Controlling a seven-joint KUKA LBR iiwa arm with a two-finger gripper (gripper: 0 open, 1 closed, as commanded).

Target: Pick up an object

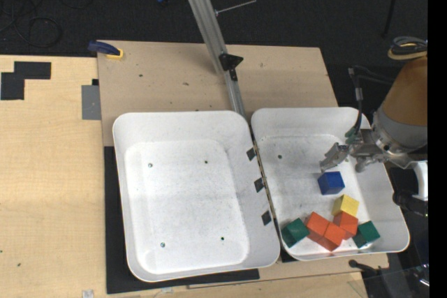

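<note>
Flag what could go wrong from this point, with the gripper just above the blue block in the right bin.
1. The gripper sits up and left of the blue block, not centred on it, so closing may just nudge it aside.
2. The yellow block and orange blocks crowd close below; a pushed blue block could jam into them.
3. The arm works near the right bin far wall, so a wide approach might clip the rim.

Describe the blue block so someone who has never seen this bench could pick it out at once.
Start at the right-hand white bin, the one the arm reaches into. Below the tool, near the bin's middle, sits the blue block. It is the only blue piece, and it stands apart from the cluster of yellow, orange and green blocks along the near edge.
</note>
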